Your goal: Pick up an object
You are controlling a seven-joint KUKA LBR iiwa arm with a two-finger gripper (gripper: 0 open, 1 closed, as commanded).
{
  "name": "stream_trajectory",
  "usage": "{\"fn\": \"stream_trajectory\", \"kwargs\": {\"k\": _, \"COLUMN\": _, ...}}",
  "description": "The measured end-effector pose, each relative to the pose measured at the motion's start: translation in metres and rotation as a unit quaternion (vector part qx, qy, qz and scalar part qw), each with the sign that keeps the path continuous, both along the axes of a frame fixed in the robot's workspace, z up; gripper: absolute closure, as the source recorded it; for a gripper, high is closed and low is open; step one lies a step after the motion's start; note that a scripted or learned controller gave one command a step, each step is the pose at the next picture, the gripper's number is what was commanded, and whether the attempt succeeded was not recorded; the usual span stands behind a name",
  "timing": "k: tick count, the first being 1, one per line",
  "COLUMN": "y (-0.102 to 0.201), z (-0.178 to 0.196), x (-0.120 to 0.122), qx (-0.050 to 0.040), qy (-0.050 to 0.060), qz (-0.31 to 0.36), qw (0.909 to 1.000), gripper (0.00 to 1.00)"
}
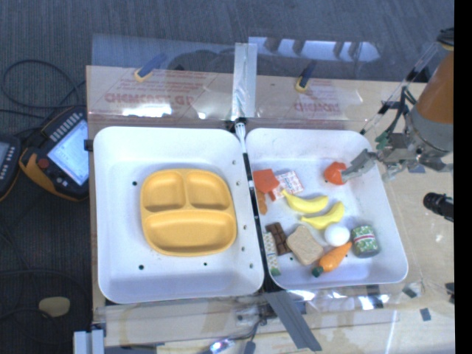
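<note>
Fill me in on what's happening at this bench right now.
A grey robot arm with an orange band reaches in from the right, its gripper low at the right bin's upper right, right beside a small orange-red item. Whether it grips it is unclear. Bananas, an egg, a carrot and other toy food lie in that bin. A yellow divided tray sits in the left bin.

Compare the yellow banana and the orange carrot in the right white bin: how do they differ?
The yellow banana is curved and lies mid-bin; the orange carrot is straight, smaller and lies near the front wall. The banana is plain yellow; the carrot has a green tip. Both are toy foods lying flat.
</note>
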State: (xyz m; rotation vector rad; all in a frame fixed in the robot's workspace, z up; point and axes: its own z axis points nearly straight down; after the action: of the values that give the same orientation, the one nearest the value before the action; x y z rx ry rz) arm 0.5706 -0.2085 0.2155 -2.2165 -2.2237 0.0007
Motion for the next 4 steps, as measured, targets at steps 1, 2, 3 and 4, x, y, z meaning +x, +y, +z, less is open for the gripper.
{"fn": "stream_trajectory", "kwargs": {"k": 1, "y": -0.009, "z": -0.018, "x": 0.066, "qx": -0.0018, "qy": 0.001, "qz": -0.086, "qw": 0.9963, "gripper": 0.0}}
{"fn": "stream_trajectory", "kwargs": {"k": 2, "y": -0.003, "z": -0.08, "x": 0.075, "qx": -0.0014, "qy": 0.001, "qz": -0.152, "qw": 0.9884, "gripper": 0.0}}
{"fn": "stream_trajectory", "kwargs": {"k": 3, "y": 0.002, "z": -0.11, "x": 0.026, "qx": 0.0039, "qy": 0.0, "qz": -0.202, "qw": 0.9794, "gripper": 0.0}}
{"fn": "stream_trajectory", "kwargs": {"k": 4, "y": 0.006, "z": -0.124, "x": 0.102, "qx": 0.0047, "qy": 0.002, "qz": -0.141, "qw": 0.99, "gripper": 0.0}}
